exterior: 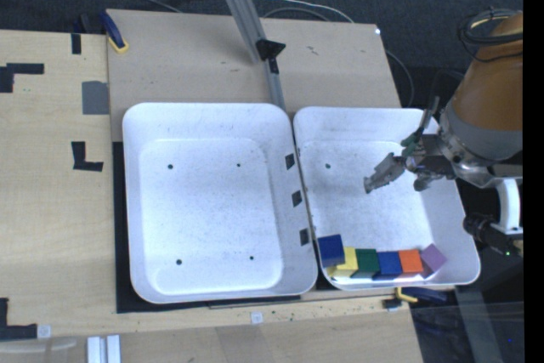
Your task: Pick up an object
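1. White right bin (442,208) has the arm (489,110) reaching over it from the right; jaws (378,177) hang above its bare middle, tips toward the left.
2. Jaw state: can't tell, the tips blur into one dark shape. Nothing visible between them.
3. Progress: nothing picked yet, as far as I can judge. Descent, grip and lift are all left.
4. Candidates: a row of blocks along the near wall of the right bin — blue block (330,248) on top of yellow block (343,263), then green block (366,260), a second blue (389,263), orange block (410,260), purple block (433,257).
5. Row's long axis runs left-right along that wall; purple end is turned slightly. Jaws are well apart from the row.
6. Left bin (136,183) isn't involved.
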